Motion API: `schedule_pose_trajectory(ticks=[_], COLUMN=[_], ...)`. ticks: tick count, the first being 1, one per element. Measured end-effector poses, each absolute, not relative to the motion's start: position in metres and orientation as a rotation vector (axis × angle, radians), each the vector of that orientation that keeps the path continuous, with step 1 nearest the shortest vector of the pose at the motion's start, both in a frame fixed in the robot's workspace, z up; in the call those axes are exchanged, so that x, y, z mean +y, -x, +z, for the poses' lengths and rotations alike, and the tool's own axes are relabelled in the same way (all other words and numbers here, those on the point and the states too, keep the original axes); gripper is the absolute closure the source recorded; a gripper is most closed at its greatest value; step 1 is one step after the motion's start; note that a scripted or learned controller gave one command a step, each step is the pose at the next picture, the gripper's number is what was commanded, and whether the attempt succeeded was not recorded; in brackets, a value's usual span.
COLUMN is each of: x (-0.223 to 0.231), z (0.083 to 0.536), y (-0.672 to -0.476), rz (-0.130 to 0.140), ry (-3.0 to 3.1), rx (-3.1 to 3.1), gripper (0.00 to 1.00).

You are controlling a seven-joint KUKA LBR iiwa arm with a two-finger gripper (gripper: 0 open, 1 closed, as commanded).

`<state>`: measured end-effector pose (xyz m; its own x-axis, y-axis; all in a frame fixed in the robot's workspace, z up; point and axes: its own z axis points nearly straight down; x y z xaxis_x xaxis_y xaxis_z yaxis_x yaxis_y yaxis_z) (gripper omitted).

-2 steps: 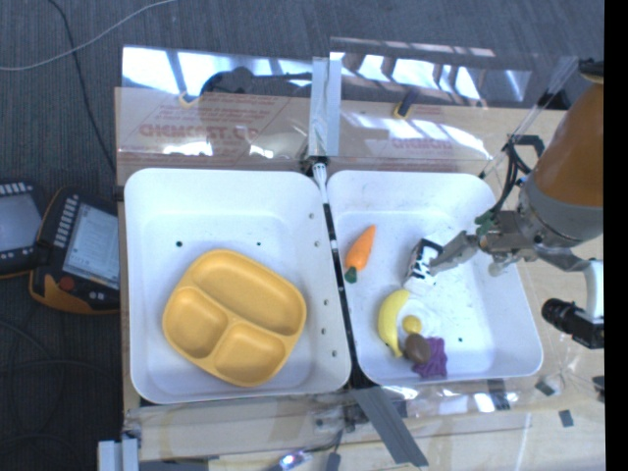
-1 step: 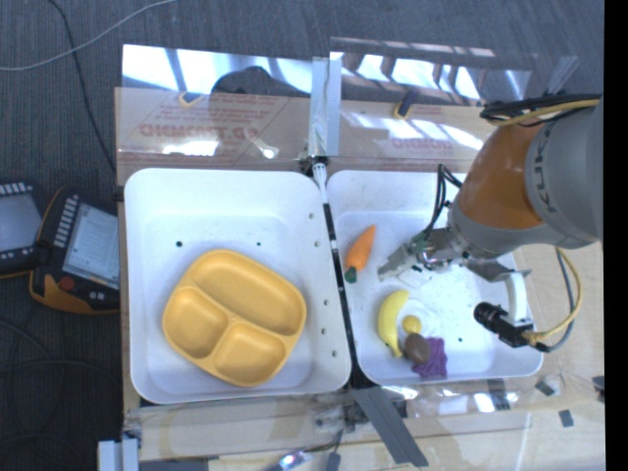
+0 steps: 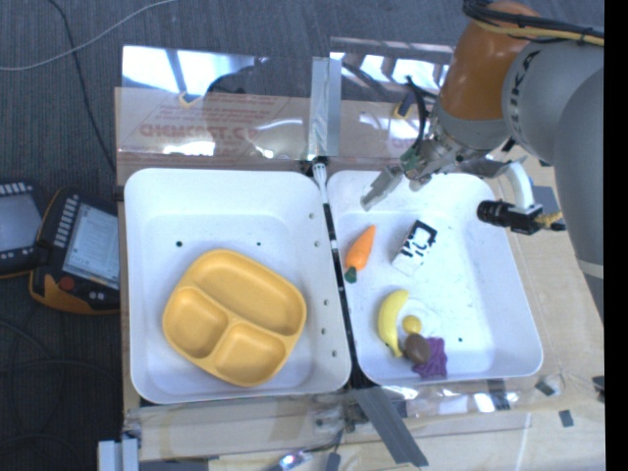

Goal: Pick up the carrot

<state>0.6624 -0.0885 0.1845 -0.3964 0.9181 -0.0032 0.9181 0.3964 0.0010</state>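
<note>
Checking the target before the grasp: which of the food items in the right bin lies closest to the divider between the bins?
The carrot: orange, lying right along the divider. The banana and the purple item sit farther into the right bin.

We see a matt orange carrot (image 3: 360, 248), a smooth yellow plastic tray (image 3: 234, 316), and glossy white plastic bins (image 3: 235, 199).

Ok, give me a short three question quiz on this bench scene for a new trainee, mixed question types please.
1. True or false: the orange carrot with a green tip lies in the right white bin.
2. What sits in the left white bin?
3. Which lies nearest the yellow banana? A carrot, B purple toy, C black and white box.

Key: 1 true. 2 a yellow three-compartment plastic tray. 3 B.
</note>
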Motion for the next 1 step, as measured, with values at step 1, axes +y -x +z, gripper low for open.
schedule_pose_trajectory(ticks=[1], x=[-0.1048], z=[0.1155], y=[-0.6338], rz=[0.02], ry=[-1.444], rx=[2.752], gripper=[0.0])
